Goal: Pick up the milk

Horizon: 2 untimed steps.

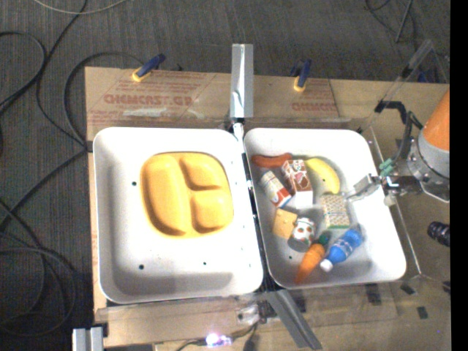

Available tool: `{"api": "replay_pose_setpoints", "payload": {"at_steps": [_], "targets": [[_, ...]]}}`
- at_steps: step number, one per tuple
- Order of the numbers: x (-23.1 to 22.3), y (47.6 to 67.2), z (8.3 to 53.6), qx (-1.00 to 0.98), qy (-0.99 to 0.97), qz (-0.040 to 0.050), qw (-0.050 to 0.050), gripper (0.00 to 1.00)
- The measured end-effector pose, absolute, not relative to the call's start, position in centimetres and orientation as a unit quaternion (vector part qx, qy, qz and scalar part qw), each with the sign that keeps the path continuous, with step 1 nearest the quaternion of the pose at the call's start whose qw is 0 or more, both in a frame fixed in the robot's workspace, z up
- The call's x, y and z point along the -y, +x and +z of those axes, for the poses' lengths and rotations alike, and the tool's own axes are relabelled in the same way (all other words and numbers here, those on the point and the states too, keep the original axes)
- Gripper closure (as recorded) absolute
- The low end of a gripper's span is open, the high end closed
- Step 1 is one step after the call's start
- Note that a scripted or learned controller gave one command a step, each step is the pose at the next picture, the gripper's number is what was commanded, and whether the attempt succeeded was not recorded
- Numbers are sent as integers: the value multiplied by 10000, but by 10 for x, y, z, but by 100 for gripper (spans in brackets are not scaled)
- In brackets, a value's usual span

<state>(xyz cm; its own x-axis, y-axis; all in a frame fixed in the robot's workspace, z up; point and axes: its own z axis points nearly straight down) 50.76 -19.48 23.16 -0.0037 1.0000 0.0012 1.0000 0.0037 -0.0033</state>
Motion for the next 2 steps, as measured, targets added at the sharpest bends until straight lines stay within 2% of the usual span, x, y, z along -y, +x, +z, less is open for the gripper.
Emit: {"api": "replay_pose_setpoints", "payload": {"at_steps": [1, 2], "targets": [[144, 558, 124, 7140, -7001, 12, 21, 0], [110, 618, 89, 6313, -7755, -4, -48, 0]]}}
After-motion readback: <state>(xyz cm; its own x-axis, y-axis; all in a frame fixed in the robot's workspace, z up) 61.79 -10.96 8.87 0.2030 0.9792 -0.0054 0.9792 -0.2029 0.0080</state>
